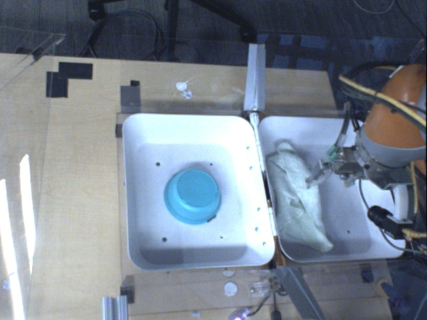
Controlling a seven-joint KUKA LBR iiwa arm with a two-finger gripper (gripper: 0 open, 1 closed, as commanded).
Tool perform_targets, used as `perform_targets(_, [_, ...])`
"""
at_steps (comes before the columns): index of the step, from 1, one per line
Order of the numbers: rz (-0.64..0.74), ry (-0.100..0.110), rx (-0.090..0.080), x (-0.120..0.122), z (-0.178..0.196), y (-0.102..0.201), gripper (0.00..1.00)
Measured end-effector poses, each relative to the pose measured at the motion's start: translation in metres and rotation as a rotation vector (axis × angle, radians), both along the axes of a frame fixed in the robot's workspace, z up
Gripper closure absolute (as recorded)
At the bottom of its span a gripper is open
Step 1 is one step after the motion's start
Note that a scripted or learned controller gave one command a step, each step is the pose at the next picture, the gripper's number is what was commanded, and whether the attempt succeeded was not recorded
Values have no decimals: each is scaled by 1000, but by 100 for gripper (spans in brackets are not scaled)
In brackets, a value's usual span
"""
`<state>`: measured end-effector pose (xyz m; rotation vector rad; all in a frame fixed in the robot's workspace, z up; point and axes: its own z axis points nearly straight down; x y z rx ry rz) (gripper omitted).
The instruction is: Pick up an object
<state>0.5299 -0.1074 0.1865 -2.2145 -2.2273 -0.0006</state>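
A crumpled pale cloth (pixel 297 199) lies along the left side of the right bin (pixel 347 219). A blue bowl (pixel 193 195) sits upside down in the middle of the left bin (pixel 143 159). My gripper (pixel 322 168) reaches in from the right, low over the right bin. Its tip is at the cloth's upper right edge, and whether it touches the cloth cannot be told. The grey wrist with its orange band (pixel 400 109) stands above the bin's right side.
A metal divider rail (pixel 254 79) runs between the bins toward the back. Cables (pixel 383 219) hang by the arm at the right bin's right edge. Black tape marks (pixel 67 77) lie on the wooden bench at far left.
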Motion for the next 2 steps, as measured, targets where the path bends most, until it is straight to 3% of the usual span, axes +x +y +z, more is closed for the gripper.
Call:
perform_targets(1, [359,-17,-4,53,-94,15,0])
perform_targets(2, [165,-17,-4,126,-95,18,0])
